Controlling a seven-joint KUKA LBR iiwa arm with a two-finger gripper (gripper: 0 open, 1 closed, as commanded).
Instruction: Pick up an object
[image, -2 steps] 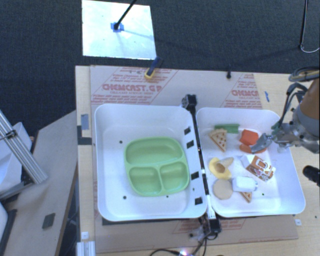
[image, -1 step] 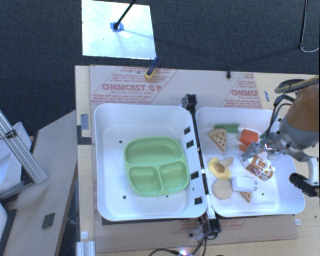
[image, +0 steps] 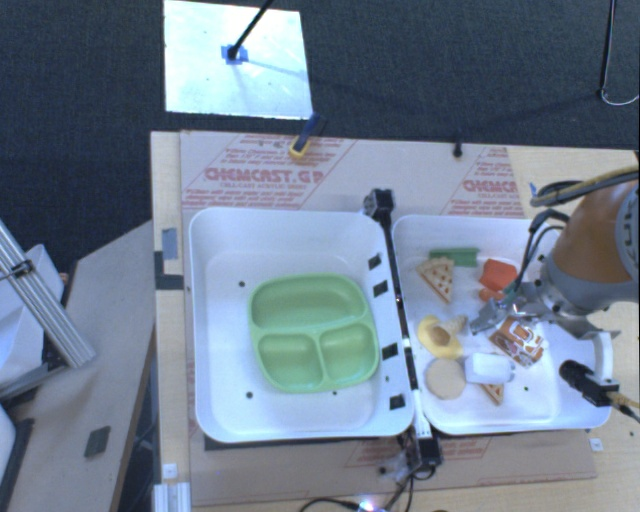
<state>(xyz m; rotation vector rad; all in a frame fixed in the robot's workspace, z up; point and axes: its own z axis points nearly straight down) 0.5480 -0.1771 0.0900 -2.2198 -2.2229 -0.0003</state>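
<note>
My hand (image: 497, 316) hung low in the right bin (image: 575, 408), near its middle, just beside a brown-and-white packet (image: 520, 342) — I could not tell its state. Around it lay a pizza slice (image: 438, 277), green stick (image: 455, 257), orange piece (image: 497, 273), yellow lump (image: 438, 337) and tan disc (image: 446, 379). A green tray (image: 310, 332) sat in the left bin (image: 230, 250).

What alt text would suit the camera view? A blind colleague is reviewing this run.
From the right, a grey and orange robot arm lowers its gripper into the right bin among small toy foods, including a yellow piece, a round tan piece and an orange piece. The left bin holds a green divided tray.
</note>
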